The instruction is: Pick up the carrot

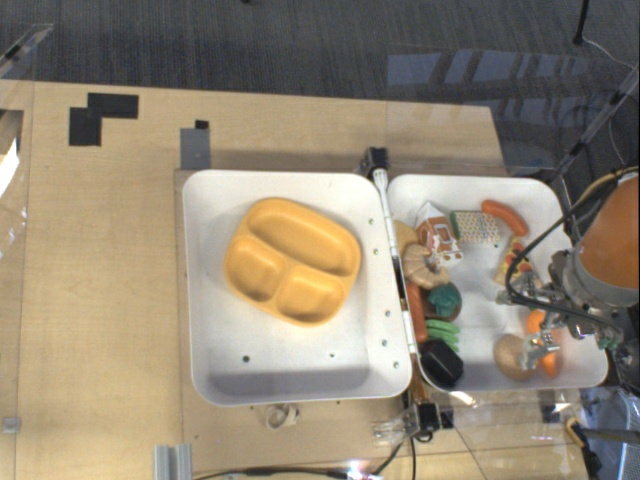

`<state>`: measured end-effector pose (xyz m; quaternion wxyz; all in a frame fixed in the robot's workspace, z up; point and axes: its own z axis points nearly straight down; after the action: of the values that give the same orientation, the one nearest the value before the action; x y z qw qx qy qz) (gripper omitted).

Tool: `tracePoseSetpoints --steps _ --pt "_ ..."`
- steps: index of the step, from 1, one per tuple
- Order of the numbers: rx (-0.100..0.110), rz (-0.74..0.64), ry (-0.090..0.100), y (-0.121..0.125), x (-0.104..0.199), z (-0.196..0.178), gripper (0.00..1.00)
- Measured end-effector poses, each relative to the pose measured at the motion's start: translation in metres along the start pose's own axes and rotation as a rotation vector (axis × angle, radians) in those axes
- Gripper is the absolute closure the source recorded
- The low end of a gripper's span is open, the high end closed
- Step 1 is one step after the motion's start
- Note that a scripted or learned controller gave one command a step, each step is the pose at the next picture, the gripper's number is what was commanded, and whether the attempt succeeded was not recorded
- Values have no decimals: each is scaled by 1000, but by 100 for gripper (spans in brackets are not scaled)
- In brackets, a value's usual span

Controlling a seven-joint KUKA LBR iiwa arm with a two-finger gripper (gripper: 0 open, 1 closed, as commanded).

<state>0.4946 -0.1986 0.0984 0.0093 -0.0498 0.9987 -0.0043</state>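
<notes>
Claw (545, 346) low in the near right corner of the right bin (470, 181), hanging from the grey arm (608, 253) with its orange band. Impossible to tell whether open or closed; small orange patches showing around it, too blurred to identify. Just left of it, touching or nearly so, a pale round lump (510, 356).

Farther back in the same bin, a red sausage (503, 216), a grey mesh piece (478, 229) and a little box (438, 239) printed red and white. Towards the left wall, a dark green ball (444, 299), with a black cup (440, 365) nearer the front.

Carrot (414, 311) lying lengthwise along the right bin's left wall, beside the green ball, well apart from the claw.

In the left bin (200, 268), a yellow divided plate (292, 260).
</notes>
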Motion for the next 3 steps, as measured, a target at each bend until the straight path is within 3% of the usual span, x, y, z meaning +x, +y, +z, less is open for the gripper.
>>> tracePoseSetpoints --steps 1,2,3 --pt "6 -3 -14 -1 -5 -13 100" --pt "-2 -526 -9 -7 -12 7 100" --pt "-4 -525 -5 -7 -10 8 0"
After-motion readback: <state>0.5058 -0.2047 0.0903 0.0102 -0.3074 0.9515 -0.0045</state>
